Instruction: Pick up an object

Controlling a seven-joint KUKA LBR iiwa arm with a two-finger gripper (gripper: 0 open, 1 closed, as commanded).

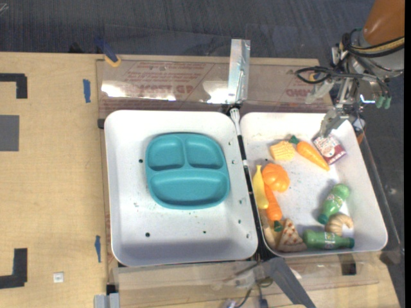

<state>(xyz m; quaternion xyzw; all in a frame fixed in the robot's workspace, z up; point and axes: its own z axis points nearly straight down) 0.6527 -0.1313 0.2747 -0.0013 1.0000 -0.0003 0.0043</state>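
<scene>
A pale wooden surface (51, 191) is seen carrying two shallow white bins; the left bin (128, 236) holds a teal divided plate (186, 170); the right bin (372, 204) is crowded with toy food. The fingers (333, 124) are seen at the right bin's far corner, closed on a small packet (329, 147), white and dark red with print, hanging tilted beside an orange carrot (312, 154); a yellow cracker (282, 151) lies nearby.

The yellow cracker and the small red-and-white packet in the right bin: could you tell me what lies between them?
In the camera view, a toy carrot lies slantwise between the yellow cracker and the red-and-white packet, its green top toward the cracker.
</scene>
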